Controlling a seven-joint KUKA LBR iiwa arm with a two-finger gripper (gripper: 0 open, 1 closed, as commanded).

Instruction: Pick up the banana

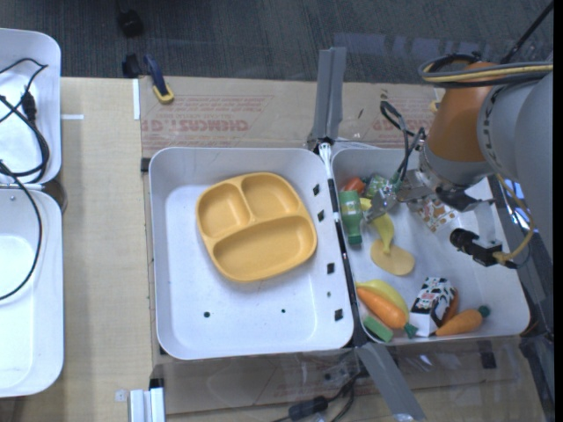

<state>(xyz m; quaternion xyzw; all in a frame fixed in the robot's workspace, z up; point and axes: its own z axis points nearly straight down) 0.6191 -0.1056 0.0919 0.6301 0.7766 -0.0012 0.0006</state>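
carrot (pixel 382 306) lay nearest | gripper (pixel 384 202) sat by banana (pixel 384 229), fingers unreadable, I couldn't tell | step: grasp | next: I'd close squarely on it

Wooden bench (pixel 97 236) bears two white bins: left bin (pixel 176 323); right bin (pixel 501 310).

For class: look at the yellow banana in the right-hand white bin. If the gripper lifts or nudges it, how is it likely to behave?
The yellow banana looks like moulded plastic toy food, so it is probably stiff and light. Its curved, smooth skin may slip or swivel between the fingers of the two-finger gripper. If pushed, it will likely slide and bump the green bottle beside it in the right white bin.
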